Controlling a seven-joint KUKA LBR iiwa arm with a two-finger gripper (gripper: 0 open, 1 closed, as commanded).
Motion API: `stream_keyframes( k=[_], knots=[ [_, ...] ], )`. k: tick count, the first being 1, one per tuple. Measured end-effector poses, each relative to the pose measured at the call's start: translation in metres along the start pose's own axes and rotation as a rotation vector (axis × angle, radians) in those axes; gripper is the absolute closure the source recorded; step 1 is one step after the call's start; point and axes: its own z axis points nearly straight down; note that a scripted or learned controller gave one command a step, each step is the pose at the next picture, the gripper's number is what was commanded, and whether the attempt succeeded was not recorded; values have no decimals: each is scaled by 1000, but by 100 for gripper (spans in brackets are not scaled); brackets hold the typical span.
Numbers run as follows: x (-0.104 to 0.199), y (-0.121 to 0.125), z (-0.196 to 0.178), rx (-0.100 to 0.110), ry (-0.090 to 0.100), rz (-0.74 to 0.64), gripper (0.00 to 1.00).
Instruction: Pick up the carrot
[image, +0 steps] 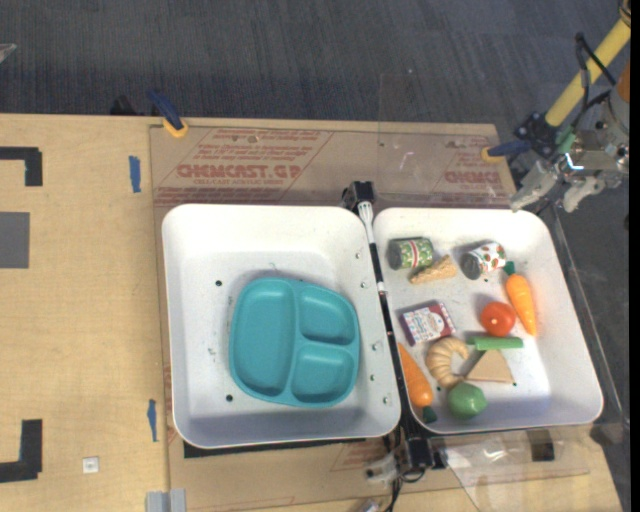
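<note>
Orange carrot (521, 302) | touching tomato (498, 318), near cup (484, 259) | gripper (556, 190) beyond bin (575, 300) corner, state unclear

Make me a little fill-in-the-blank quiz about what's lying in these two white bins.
1. The teal divided plate lies in the ____ bin.
2. The red tomato sits right beside the ____ by the right bin's far wall.
3. The green can lies on its ____.
4. The pincer hovers past the right bin's ____ corner.

Missing words: left; carrot; side; upper right
</note>
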Motion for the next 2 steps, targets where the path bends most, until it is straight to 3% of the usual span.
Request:
stream_keyframes(
  k=[1, 2],
  knots=[
    [-15, -29, 146, 12, 5, -167, 0],
    [5, -54, 182, -5, -1, -165, 0]
  ],
)
